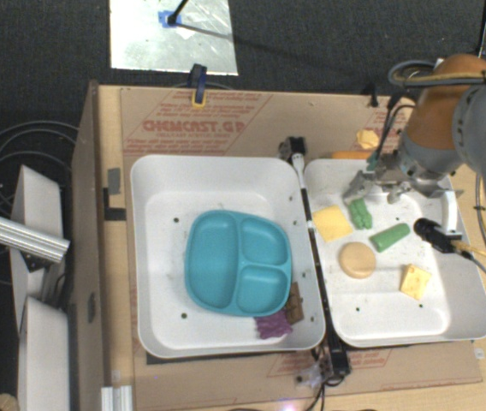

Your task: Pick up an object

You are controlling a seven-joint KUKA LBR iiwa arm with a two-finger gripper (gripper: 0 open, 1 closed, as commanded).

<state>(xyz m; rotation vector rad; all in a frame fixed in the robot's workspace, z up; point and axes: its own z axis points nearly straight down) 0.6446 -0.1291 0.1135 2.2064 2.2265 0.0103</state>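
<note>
Reaching in from the right, gripper (378,184) low over the right bin (461,315), finger state indiscernible.

arm (470,118) cut off at right edge; gripper (376,182) fingers too blurred to read; orange piece (350,154) half hidden behind it; purple thing (270,324) partly tucked under teal plate (237,262)

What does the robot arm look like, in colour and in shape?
The arm is thick, rounded and grey, with an orange band above the wrist. Thin cables loop near its top. The gripper is small, metallic and grey.
</note>
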